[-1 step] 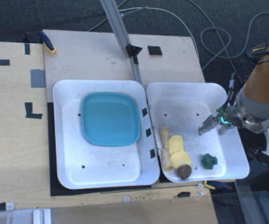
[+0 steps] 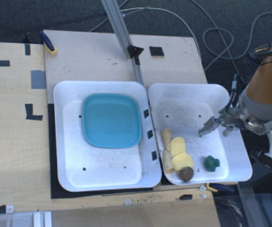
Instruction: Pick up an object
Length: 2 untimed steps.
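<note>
My jaws (image 2: 215, 126) released over the right bin (image 2: 188, 96), yellow block (image 2: 177, 146), green piece (image 2: 211, 162), blue plate (image 2: 111, 120) in left bin (image 2: 67, 126).

Two white bins (image 2: 60, 126), one teal plate (image 2: 111, 121), one green object (image 2: 211, 163), one brown ball (image 2: 186, 174)

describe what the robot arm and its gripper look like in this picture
The arm is a rounded grey body with a broad orange band above the wrist. Its two-finger gripper is grey metal with slim, dark-tipped fingers, and a thin dark cable runs beside the wrist.
</note>
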Tool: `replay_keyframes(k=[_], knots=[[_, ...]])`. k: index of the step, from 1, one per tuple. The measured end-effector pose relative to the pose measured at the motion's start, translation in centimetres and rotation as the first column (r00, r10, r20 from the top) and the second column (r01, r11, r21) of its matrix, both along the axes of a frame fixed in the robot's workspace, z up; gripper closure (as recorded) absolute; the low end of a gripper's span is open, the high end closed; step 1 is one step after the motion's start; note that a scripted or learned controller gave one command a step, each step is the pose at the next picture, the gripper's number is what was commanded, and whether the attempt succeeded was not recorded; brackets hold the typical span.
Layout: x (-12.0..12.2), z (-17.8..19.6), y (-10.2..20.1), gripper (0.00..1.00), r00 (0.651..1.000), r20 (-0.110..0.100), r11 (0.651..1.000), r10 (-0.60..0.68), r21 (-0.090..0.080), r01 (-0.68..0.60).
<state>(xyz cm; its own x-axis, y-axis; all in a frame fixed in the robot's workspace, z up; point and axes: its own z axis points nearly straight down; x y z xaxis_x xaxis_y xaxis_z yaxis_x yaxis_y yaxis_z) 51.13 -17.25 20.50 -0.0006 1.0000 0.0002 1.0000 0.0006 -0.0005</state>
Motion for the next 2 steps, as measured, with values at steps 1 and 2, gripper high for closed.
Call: replay_keyframes(k=[1,2], knots=[[0.6,-6.0,-0.2,0.0,1.0,-0.005,1.0,0.0,0.001,0.0],[0.5,-11.3,-0.1,0.0,1.0,-0.005,1.0,0.0,0.001,0.0]])
